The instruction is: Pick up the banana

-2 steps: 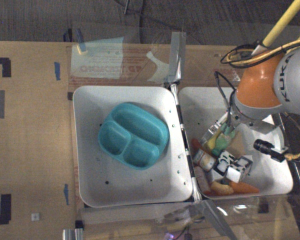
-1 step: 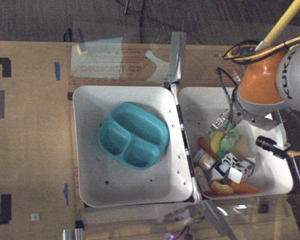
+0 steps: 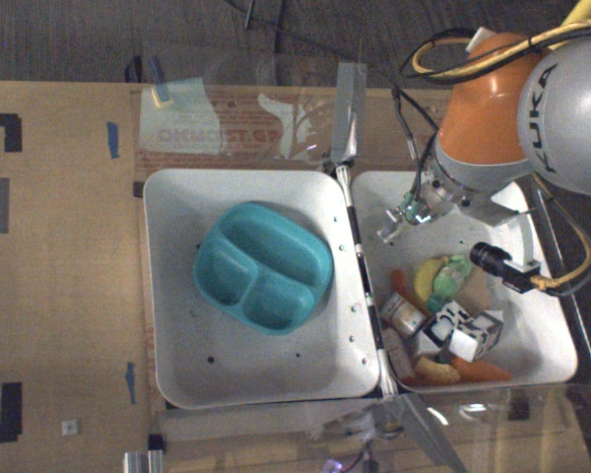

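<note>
Two white bins are sitting side by side on the bench. Left bin (image 3: 167,363) is holding a teal divided plate (image 3: 263,266), lying flat, nothing on it. Right bin (image 3: 557,348) is carrying a crowded heap along its near half. Gripper (image 3: 402,221) is hovering over the far left part of that bin, above the heap and holding nothing; whether its fingers are apart or together, I cannot tell. Banana (image 3: 429,276) is lying at the top of the heap, touching a green item (image 3: 454,274), near a can (image 3: 404,315), a checkered box (image 3: 463,328) and a carrot (image 3: 481,371). Likely light, soft, easily bruised; best taken across its middle, gently.
</note>
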Controlling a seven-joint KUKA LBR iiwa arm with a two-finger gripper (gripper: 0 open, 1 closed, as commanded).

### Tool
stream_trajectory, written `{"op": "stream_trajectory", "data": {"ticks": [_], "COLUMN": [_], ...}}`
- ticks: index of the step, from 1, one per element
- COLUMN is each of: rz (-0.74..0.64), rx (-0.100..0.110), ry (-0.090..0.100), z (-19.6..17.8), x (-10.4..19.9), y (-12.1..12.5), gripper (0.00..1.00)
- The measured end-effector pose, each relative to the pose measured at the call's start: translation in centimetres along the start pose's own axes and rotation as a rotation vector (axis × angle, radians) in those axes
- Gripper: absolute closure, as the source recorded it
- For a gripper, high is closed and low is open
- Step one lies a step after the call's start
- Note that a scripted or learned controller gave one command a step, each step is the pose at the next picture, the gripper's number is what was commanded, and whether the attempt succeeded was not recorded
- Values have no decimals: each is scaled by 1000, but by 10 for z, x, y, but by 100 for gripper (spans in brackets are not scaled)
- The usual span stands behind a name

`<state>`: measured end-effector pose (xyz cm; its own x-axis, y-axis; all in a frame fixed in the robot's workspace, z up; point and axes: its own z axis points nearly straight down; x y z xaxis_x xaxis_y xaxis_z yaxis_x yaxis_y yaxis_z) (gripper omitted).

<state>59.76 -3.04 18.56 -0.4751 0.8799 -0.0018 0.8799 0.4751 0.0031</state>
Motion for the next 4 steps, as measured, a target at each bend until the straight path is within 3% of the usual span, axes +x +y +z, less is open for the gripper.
{"op": "stream_trajectory", "data": {"ticks": [1,2,3,4], "rz": [0,35,-247,-483], "rx": [0,3,-6,-2], "ry": [0,1,-4,-4], "z": [0,42,95,-22], "x": [0,-52,-80,-100], "y": [0,-55,-70,-60], "gripper": [0,0,0,0]}}
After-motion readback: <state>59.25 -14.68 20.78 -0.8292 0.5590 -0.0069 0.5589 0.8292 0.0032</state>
